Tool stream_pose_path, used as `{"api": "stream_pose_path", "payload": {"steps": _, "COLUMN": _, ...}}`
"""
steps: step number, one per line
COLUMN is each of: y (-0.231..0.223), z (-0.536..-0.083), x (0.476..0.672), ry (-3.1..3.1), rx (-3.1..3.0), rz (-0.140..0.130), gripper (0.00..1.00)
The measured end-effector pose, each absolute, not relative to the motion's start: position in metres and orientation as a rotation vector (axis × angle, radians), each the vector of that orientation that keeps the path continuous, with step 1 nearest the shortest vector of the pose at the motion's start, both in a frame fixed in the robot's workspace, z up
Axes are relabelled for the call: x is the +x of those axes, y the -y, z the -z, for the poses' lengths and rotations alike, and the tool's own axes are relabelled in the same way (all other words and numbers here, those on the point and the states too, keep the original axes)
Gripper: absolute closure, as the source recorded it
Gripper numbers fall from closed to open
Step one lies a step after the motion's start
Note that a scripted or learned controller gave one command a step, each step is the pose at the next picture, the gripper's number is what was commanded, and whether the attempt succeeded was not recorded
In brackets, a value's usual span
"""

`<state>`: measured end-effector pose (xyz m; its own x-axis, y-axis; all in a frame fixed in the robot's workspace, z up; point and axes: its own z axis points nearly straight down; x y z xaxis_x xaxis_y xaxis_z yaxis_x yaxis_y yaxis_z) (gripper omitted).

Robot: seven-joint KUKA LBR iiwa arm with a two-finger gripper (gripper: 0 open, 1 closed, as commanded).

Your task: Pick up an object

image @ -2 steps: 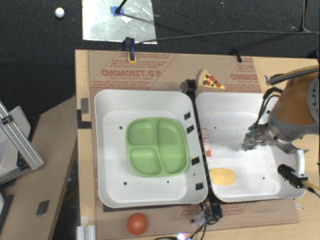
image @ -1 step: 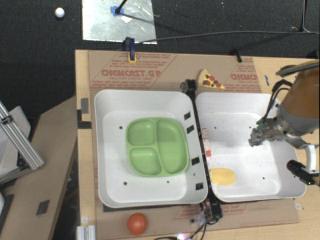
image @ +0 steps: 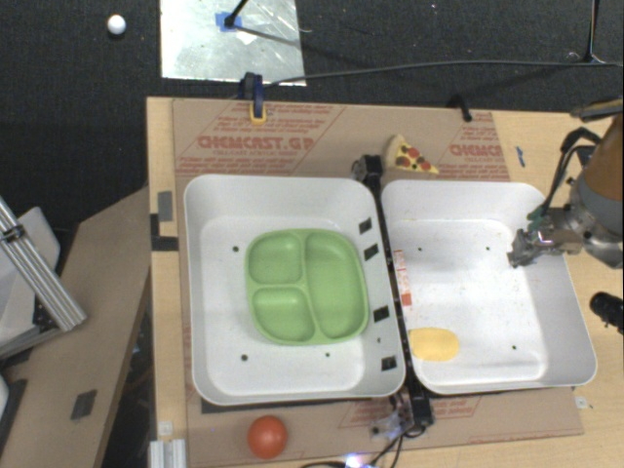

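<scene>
yellow disc (image: 433, 343), flat and oval, lies near the right bin's (image: 561, 354) front-left corner. pincer (image: 524, 247) over that bin's right edge is small and blurred; can't tell its grip.

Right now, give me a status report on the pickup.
Gripper over right white bin's right side, nothing seen in it. Flat yellow oval piece lies at bin's near-left corner, apart from gripper. Nothing between them.
</scene>
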<state>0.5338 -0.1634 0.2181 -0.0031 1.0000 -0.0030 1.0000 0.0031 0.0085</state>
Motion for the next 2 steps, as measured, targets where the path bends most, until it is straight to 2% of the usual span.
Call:
{"api": "stream_pose_path", "payload": {"steps": 1, "y": 0.164, "z": -0.272, "x": 0.536, "ry": -2.221, "rx": 2.211, "rz": -0.006, "gripper": 1.0}}
{"api": "stream_pose_path", "payload": {"steps": 2, "y": 0.106, "z": -0.276, "x": 0.546, "ry": -2.232, "rx": 2.208, "rz": -0.005, "gripper": 1.0}}
